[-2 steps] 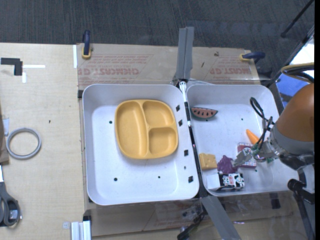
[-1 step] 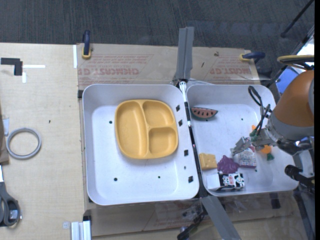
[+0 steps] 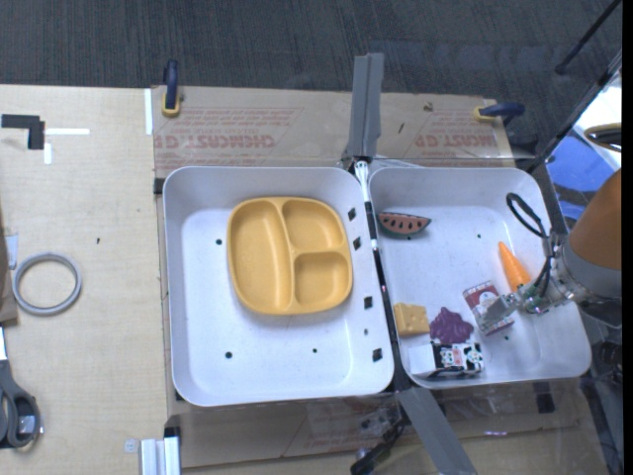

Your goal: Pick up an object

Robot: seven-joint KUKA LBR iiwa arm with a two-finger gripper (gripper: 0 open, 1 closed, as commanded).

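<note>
In the camera view, the gripper (image 3: pixel 529 300) sits low in the right bin (image 3: pixel 465 191), beside the carrot (image 3: pixel 511 264) and a small carton (image 3: pixel 487 305); whether its pincer is spread or pressed together cannot be told. The yellow plate (image 3: pixel 290 255) lies in the left bin (image 3: pixel 193 295).

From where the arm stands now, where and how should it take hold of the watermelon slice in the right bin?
Probably across its narrow width, at the thick middle. The watermelon slice lies flat near the top left corner of the right bin, long axis running left to right, with bare floor above and below it. Coming straight down from above suits best; the divider to its left crowds a grip on the ends.
</note>
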